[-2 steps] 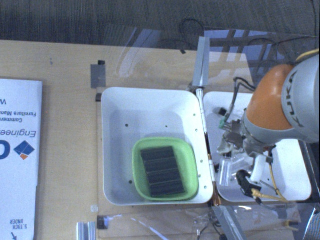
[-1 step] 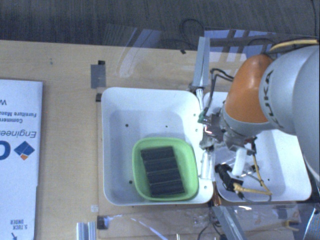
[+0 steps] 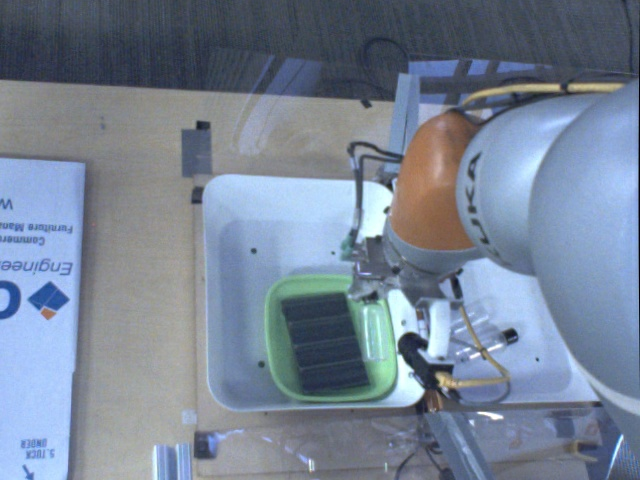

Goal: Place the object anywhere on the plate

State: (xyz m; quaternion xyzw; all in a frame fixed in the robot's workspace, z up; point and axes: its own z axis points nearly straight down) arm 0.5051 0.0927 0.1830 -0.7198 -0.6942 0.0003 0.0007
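Arm: the grey KUKA arm (image 3: pixel 560 198) comes in from the right of the camera view, and its orange band (image 3: pixel 435 188) sits above the right-hand side of the left bin.
Gripper: the gripper (image 3: pixel 368 274) hangs below the orange band, over the upper right corner of the green plate.
Gripper state: cannot be told, because the wrist hides most of the tool from above; nothing is seen grasped in it.
Object: a dark grey ridged block (image 3: pixel 323 344), made of four raised bars side by side, lies flat on the green plate.
Object relative to gripper: the block is below and to the left of the gripper in the view. Its upper right end is just beside the tool, and whether they touch cannot be made out.
Plate: the green plate (image 3: pixel 276 340) is squarish with rounded corners and a raised rim. It rests on the floor of the left bin, near its lower right corner.
Left bin: the white bin (image 3: pixel 235 268) is shallow.
Right bin: the second white bin (image 3: pixel 535 343) is mostly covered by the arm.
Bench: the pale wooden bench (image 3: pixel 120 128) carries a white printed sheet (image 3: pixel 40 368) at the far left, well apart from the bins.
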